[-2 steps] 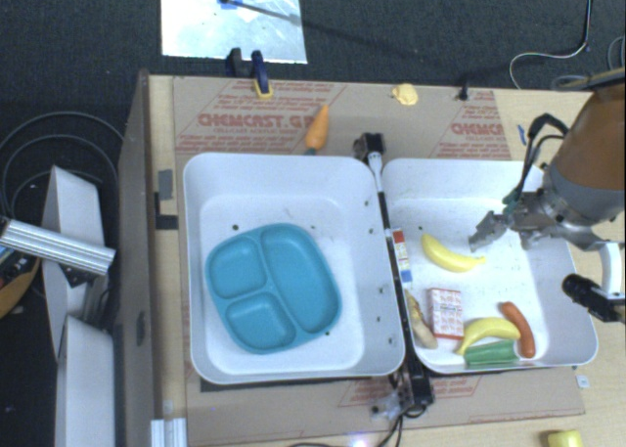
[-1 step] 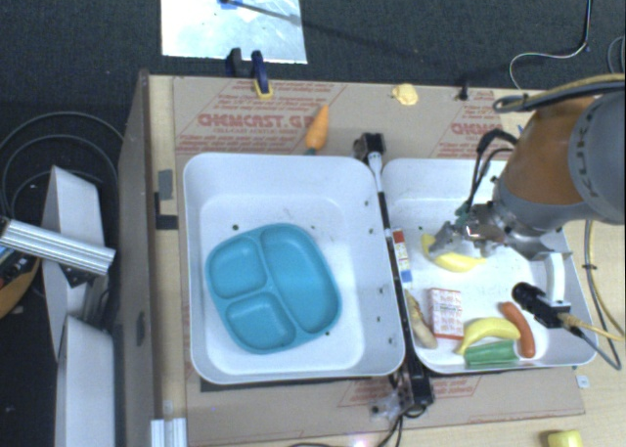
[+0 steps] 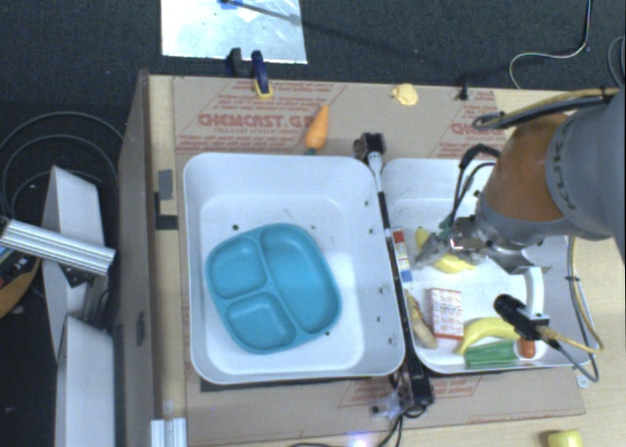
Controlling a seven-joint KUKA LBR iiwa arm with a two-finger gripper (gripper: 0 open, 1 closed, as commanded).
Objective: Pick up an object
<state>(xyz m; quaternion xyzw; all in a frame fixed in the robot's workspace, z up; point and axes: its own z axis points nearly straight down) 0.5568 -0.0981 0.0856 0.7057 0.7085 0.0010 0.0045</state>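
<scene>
Nearest, in right bin (image 3: 430, 181): green item (image 3: 492, 353), banana (image 3: 486, 330), red-and-white carton (image 3: 446, 312). Beyond, yellow object (image 3: 452, 263) just beside and under claw (image 3: 437, 246); spread of claw cannot be told. Left: blue divided tray (image 3: 272, 286) in other bin (image 3: 245, 181).

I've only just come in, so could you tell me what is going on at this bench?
The grey arm reaches in from the right and has its hand low in the right bin, over a yellow object. Whether it grips anything cannot be told. A small carton, a banana and other items lie nearby. The left bin holds a blue divided tray.
</scene>
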